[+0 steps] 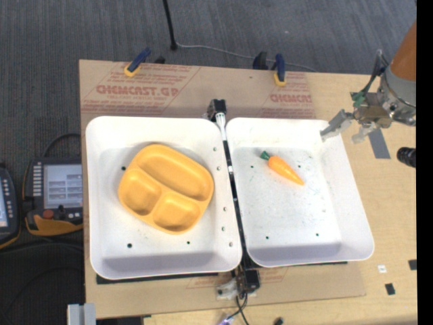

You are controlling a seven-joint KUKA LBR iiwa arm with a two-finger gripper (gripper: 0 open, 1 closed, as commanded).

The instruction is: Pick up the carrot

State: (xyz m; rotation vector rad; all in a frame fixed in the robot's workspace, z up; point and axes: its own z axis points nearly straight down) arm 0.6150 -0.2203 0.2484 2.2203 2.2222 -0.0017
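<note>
Spread wide, the two grey metal fingers of the gripper (353, 128) splay apart with nothing between them, one fingertip pointing left over the upper right corner of the right bin (352, 202), the other angling down and right over the bare bench (389, 249). They touch nothing that can be seen. Above the fingers sits a small boxy wrist block with wires and a speck of green, and beyond that the arm (406, 66) rises toward the right edge, grey below an orange band.

Well apart from the fingers, the carrot (284, 168) lies in the upper middle of the right bin, on its side. It is a smooth orange cone, slanted, with a short green stub at its upper left end and its tip pointing down and right. That bin is a shallow white tray with rounded corners and a glossy floor flecked with fine dark specks.

Just beside it, edge to edge, is the left bin (101, 202), the same white shape. On its floor rests a yellow plate (166, 187), matte plastic, rounded-square, divided into three compartments, and turned at a slant.

Both bins sit on a sheet of brown cardboard (135, 90) printed with red lettering, held at its far edge by clamps with blue and yellow handles (139, 62). Dark grey carpet (67, 19) surrounds the bench.
</note>
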